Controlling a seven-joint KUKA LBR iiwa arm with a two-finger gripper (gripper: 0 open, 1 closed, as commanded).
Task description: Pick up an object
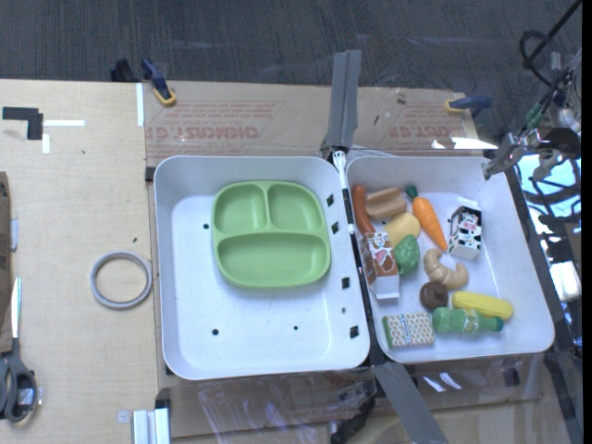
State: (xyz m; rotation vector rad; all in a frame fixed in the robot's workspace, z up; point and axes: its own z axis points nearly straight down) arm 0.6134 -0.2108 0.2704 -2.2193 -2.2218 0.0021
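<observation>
Dark grey carpet is running along the far side, and below it the pale wooden worktop (74, 211) is carrying a sheet of cardboard (231, 123) under the two bins. Red block lettering is showing on the cardboard, upside down from this angle and too blurred to read with confidence. Blue clamps (159, 83) are pinning the sheet at its far edge. A ring of tape (120, 278) is lying near the worktop's left edge, with scissors (18, 382) sitting at the front left corner.

The left bin (185, 340) is holding a green divided plate (271, 233) toward its far side. The right bin (532, 326) is holding the toy foods:
- A carrot (425, 218) is lying near the far middle, beside a hot dog (385, 200).
- A cow-patterned milk carton (464, 231) is standing toward the right wall, its print too small to read.
- A corn cob (481, 303) and a green bottle (458, 321) are lying at the front right corner.
- A small printed box (408, 328) is sitting at the front edge, its label illegible.

The end effector (518, 151) is hanging above the right bin's far right corner among cables, and I cannot tell whether it is open or closed.
</observation>
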